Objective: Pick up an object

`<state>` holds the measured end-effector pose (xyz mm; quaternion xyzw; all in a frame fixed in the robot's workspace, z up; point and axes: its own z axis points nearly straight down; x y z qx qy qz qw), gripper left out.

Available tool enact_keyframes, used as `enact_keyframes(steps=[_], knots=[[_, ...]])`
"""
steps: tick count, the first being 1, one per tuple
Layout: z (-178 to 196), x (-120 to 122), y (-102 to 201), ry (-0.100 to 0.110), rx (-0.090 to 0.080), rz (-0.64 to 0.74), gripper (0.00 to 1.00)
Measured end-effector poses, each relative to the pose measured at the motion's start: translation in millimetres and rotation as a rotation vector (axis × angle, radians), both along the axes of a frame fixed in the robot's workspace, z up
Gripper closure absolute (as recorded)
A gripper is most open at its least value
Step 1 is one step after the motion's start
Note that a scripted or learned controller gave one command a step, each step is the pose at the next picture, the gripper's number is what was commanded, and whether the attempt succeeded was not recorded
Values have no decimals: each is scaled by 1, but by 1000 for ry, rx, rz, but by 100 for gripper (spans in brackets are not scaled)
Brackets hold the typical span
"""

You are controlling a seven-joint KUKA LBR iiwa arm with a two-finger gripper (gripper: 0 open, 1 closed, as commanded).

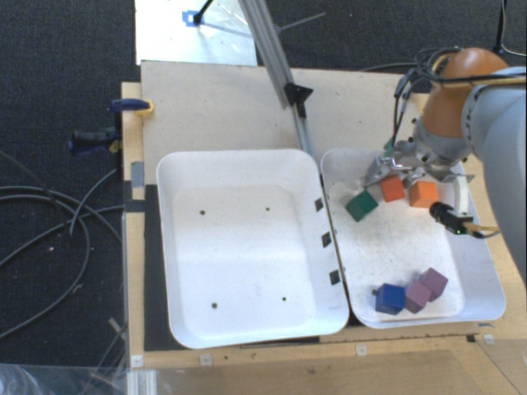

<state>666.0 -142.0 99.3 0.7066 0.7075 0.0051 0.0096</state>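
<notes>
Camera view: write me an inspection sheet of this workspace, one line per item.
Surface: bench bearing two shallow white bins side by side, left bin and right bin.
Job's things: in the right bin, a green block and two orange blocks near the far end; a blue block and two purple blocks clustered at the near end.
Clutter: blue clamp on the bench's left edge.
Grippers: gripper low over the orange blocks; finger state cannot be told.
Cables: black cables loose on the floor at left; more by the arm.
Surroundings: dark carpet, slanted metal pole.
</notes>
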Motion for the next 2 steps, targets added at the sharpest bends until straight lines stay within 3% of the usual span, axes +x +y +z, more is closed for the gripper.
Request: enact_keyframes(steps=[1,2], knots=[[4,-3,3,14,4,6,100],[96,13,116,11,10,13,100]])
